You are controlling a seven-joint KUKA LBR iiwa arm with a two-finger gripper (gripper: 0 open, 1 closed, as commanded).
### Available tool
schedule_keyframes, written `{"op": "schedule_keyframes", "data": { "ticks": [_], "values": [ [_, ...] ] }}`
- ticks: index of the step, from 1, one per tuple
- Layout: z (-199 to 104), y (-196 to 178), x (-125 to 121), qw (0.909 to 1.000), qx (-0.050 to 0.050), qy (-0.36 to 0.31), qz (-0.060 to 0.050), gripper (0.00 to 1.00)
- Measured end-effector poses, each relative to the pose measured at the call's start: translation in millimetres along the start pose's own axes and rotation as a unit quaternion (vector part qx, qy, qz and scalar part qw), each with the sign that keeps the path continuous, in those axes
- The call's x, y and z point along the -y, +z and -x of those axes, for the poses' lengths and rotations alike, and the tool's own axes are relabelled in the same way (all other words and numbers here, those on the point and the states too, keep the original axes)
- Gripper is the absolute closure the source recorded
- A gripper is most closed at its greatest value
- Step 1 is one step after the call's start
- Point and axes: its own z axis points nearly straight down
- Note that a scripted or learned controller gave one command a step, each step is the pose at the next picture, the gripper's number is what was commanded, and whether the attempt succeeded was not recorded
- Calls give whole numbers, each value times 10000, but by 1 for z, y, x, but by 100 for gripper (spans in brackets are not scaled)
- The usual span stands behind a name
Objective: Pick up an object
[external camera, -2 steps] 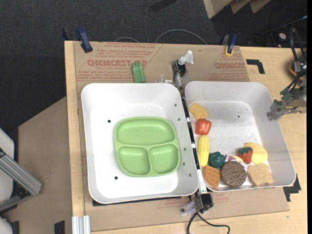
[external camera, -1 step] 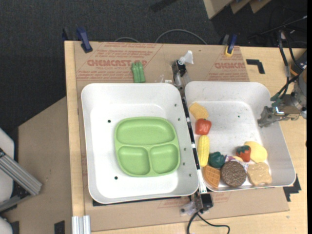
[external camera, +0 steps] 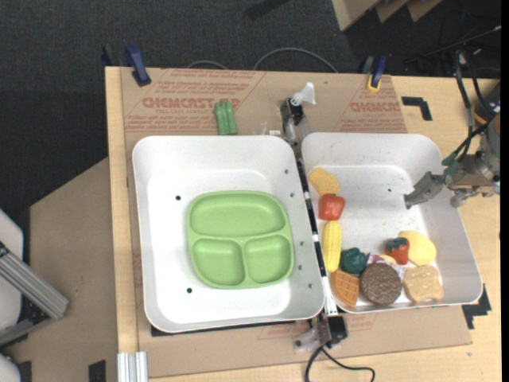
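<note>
The right white bin (external camera: 374,153) holds several toy foods. Along its left wall lie a yellow piece (external camera: 324,181), a red pepper (external camera: 332,207) and a corn cob (external camera: 332,245). At its front sit a green piece (external camera: 352,259), an orange waffle (external camera: 346,287), a round brown patty (external camera: 381,283), a slice of toast (external camera: 422,283), a yellow fruit (external camera: 421,250) and a small red-orange item (external camera: 398,249). My gripper (external camera: 433,200) hangs over the bin's right side, above and right of the foods, fingers apart with nothing between them.
The left white bin (external camera: 159,173) holds a green divided plate (external camera: 238,239). A green object (external camera: 227,118) lies on the cardboard behind it. A clamp fixture (external camera: 294,114) stands between the bins at the back.
</note>
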Motion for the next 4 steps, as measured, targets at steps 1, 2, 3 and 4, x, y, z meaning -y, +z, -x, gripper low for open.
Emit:
{"op": "schedule_keyframes", "data": {
  "ticks": [1,2,3,4],
  "values": [
    [-3,150,41,10000,-22,20,-61,0],
    [-69,154,36,10000,79,20,54,0],
    [31,156,31,10000,23,40,12,0],
    [-19,156,-24,10000,8,-30,30,0]
  ]
}}
